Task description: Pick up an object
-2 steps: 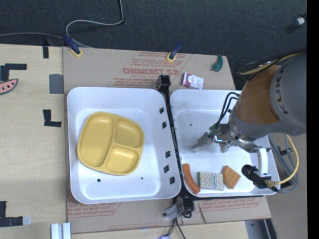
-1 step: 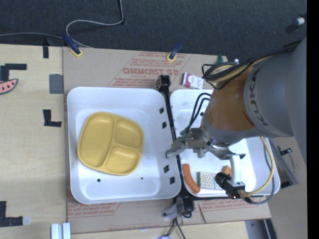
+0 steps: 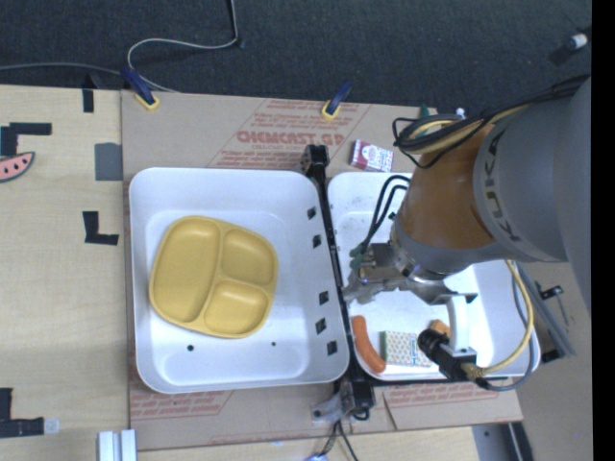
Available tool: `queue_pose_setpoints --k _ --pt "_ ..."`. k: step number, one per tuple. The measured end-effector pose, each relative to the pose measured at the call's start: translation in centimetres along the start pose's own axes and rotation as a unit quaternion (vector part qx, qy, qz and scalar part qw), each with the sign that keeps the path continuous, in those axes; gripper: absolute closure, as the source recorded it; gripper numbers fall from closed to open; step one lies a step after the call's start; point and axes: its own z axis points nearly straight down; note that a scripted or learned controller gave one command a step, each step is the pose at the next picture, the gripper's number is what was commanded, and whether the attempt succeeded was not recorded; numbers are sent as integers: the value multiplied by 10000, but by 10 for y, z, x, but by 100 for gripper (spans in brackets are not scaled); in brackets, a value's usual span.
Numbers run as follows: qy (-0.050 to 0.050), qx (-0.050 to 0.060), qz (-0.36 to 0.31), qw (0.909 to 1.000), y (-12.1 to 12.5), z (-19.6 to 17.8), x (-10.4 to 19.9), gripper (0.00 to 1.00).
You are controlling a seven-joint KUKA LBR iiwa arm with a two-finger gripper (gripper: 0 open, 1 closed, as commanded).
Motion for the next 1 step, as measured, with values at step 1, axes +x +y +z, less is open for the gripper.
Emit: queue_pose_setpoints --k 1 --pt "-7 -2 -1 10000 34 10 96 100"
